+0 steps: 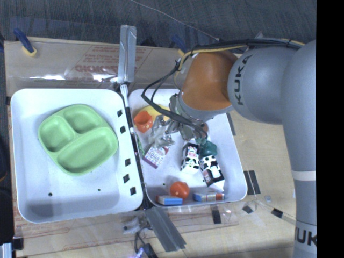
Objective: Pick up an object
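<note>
My gripper (167, 129) hangs under the orange wrist band, low over the upper middle of the right bin (236, 165). Just to its left lie an orange item (143, 120) and a yellow piece (157, 110). A crinkled clear wrapper and a pink-and-white packet (155, 156) lie directly below it. Two cow-patterned cartons (190, 157) (213, 171) and a teal item (207, 147) lie to its lower right. The wrist hides whatever is under it.
A red-orange ball (179, 189), a blue block (170, 200) and a small orange-and-blue box (208, 196) line the right bin's near wall. The left bin (32, 198) holds a green divided plate (78, 138). The arm covers the right bin's far right corner.
</note>
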Robot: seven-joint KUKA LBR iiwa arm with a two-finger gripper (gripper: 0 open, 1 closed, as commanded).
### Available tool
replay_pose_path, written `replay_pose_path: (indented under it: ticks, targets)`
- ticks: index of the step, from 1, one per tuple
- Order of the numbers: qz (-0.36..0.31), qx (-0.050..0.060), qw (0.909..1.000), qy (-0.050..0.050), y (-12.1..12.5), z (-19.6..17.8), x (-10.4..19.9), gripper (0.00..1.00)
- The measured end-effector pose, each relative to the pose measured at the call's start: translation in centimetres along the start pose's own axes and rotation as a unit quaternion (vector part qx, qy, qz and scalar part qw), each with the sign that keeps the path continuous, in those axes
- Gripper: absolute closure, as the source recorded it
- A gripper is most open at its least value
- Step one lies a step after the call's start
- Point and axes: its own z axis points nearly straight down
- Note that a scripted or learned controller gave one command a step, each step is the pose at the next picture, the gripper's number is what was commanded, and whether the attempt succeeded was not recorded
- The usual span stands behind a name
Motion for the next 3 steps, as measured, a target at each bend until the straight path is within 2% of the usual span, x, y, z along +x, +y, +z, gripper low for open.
replay_pose_path:
  ticks: [1, 2, 3]
  targets:
    - [0.119, 0.002, 0.9929, 0.003, -10.4, -12.1, 0.2, 1.0]
    - [0.243, 0.0, 0.97, 0.006, -3.2, -14.7, -3.8, 1.0]
    - [0.022, -0.003, 0.9997, 0.011, -10.3, -3.9, 2.4, 1.0]
